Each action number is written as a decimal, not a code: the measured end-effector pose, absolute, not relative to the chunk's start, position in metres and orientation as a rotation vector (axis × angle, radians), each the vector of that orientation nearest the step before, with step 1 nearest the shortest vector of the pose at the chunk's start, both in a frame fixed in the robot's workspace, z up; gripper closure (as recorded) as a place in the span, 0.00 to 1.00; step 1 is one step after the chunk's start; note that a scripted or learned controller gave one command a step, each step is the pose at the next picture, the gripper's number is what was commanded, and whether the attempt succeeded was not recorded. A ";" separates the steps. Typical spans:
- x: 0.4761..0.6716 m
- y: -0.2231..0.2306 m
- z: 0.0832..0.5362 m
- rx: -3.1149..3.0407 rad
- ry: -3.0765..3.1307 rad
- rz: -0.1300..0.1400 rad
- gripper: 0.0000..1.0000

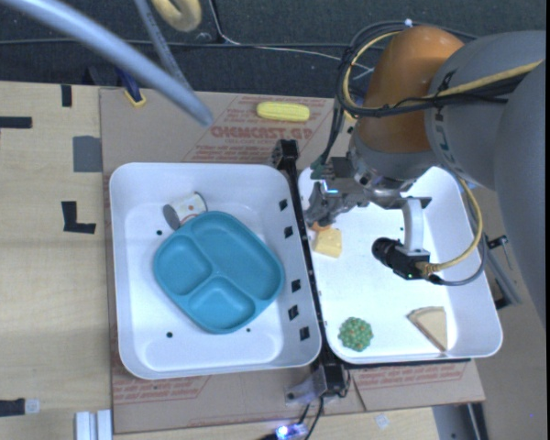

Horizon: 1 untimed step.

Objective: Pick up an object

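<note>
- We judge the pick not yet made: the grey arm's two-finger gripper (323, 211) hangs low at the left edge of the right-hand shallow white bin (467, 333), just above a pale yellow cheese-like wedge (327, 242) on the bin floor.
- We cannot tell whether the tool is clenched or released.
- Left to do, as we see it: close on the wedge and lift.
- The same bin bears a green knobbly ball (355, 334) and a tan wedge (431, 325).
- The left-hand white bin (128, 246) holds a blue divided plastic tray (218, 270); both bins rest on brown cardboard (247, 126) over a wooden bench.
</note>
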<state>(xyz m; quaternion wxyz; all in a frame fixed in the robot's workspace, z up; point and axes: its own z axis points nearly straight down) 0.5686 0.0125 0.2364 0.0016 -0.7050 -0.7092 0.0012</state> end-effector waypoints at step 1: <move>0.562 0.063 0.225 -2.213 -2.226 0.003 1.00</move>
